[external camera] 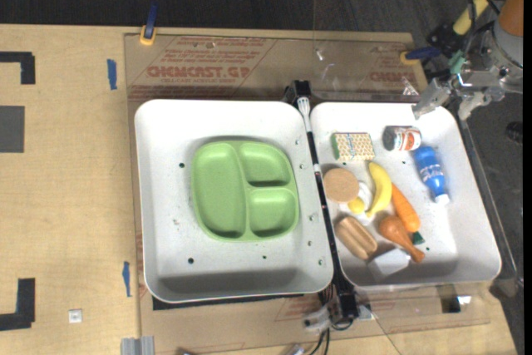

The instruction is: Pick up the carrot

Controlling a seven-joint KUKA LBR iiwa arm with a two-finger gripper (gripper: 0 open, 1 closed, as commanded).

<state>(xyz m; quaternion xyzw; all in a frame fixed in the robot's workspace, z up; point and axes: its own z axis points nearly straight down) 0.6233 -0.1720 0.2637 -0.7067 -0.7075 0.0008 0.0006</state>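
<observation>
**Ana:** Camera view first: where is the carrot (405, 209)?

**Ben:** In the right bin (478, 204), lying at a slant just right of the banana (381, 187). A second orange piece (399, 235) sits below it, touching or nearly so, beside the hot dog bun (356, 237). I can't say whether that one is another carrot.

**Ana:** And the end effector (453, 94)?

**Ben:** Up at the bin's far right corner, over the rim, well apart from the carrot. Too small and cluttered to read; I cannot tell its state.

**Ana:** So which step?

**Ben:** I'd judge the approach, nothing grasped yet. The next move calls for travelling down-left past the can (402, 138) and blue bottle (431, 171), then closing across the carrot's narrow width, keeping off the banana.
</observation>
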